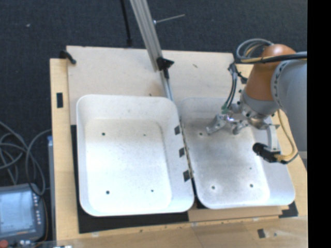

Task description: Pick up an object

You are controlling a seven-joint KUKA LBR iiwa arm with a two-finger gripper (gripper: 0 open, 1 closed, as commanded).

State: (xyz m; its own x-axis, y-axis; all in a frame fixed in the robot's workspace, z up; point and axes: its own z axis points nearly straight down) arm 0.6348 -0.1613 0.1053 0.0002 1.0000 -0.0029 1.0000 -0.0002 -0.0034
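Camera view: end effector [223,124] over the right bin [235,190], finger state impossible to tell.

A: What lies under everything?

B: A dark grey carpeted floor [62,14], evenly lit, with no hard shadows.

A: And the furniture?

B: A pale wooden worktop [114,71] fills the middle. A slanted aluminium rail [146,27] rises from its far half, held by a black clamp [164,64], and a thin black pole [124,12] stands just beside it.

A: Anything off to the left?

B: Grey cables [20,143] loop over the floor near the worktop's edge, and a small screened device [19,213] sits in the lower left corner.
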